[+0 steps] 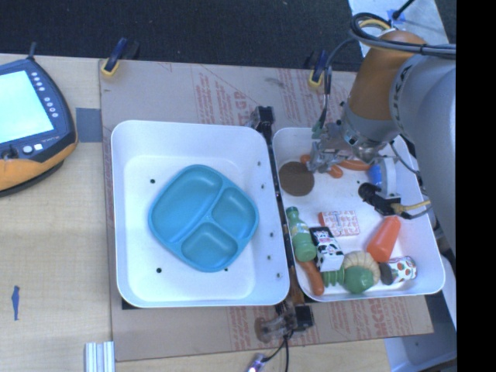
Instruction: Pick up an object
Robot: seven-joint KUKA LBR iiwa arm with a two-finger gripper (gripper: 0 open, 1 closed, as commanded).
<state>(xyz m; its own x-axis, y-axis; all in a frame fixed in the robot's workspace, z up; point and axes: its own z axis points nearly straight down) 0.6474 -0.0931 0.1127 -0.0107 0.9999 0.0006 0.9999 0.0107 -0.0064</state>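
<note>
My gripper (pixel 324 158) hangs low over the back left corner of the right bin (pixel 431 284). It is just above a thin orange piece (pixel 350 164) and right beside a brown disc (pixel 295 178). Nothing shows held in it. Further forward in this bin lie a green bottle (pixel 299 235), a pink patterned card (pixel 339 222), a black-and-white carton (pixel 328 249), an orange-red block (pixel 384 239), a small carrot (pixel 311 277), a green and cream round toy (pixel 359 271) and a small white can (pixel 401 270).
The left bin (pixel 124 208) holds a blue divided plate (pixel 204 217). An orange-edged tablet (pixel 31 122) lies on the bench at far left. The arm's grey body (pixel 422 107) looms over the right bin's back right side.
</note>
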